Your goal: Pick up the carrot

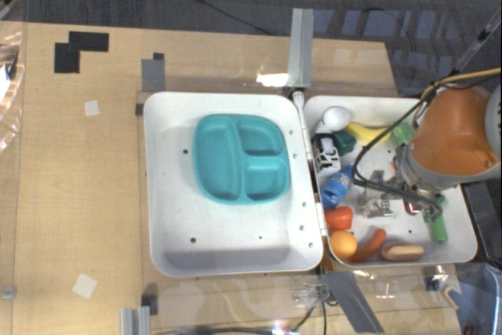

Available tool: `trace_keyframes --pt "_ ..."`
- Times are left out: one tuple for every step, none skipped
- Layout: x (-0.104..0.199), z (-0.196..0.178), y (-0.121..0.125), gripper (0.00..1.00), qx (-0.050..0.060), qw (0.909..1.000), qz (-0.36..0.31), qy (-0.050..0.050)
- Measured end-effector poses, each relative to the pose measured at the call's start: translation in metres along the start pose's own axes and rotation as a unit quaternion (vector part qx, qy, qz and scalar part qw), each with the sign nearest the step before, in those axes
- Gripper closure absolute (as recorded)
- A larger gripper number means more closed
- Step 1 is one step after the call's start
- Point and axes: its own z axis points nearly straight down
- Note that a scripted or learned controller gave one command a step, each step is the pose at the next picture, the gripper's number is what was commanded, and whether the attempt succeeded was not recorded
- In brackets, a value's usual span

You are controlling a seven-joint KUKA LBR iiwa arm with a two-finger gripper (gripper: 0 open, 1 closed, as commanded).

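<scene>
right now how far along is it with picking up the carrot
Nothing looks done yet: the carrot lies on the floor of the right bin, near its front edge, between an orange fruit and a tan sausage-like piece. In hand: the arm hangs over that bin with the pincer above the clutter, behind the carrot, with nothing visibly between its fingers. Left: move over the carrot, close on it, lift.

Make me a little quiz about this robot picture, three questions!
1. True or false: the teal plate lies in the left bin.
2. Which bin holds the carrot: A left, B right?
3. Fill in: the egg is coloured ____.

Key: 1 true; 2 B; 3 white.
</scene>
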Motion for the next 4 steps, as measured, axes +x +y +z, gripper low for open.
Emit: trace_keyframes --pt "-0.017 -0.158 -0.025 1.00 0.001 0.9980 -0.063 -0.001" --pt "0.009 -0.089 -0.079 1.00 -0.005 0.9252 -0.379 0.007" --pt "0.019 0.001 -0.037 1.00 -0.004 0.9025 -0.431 0.004" --pt "0.007 -0.141 -0.029 1.00 -0.003 0.8235 -0.567 0.001"
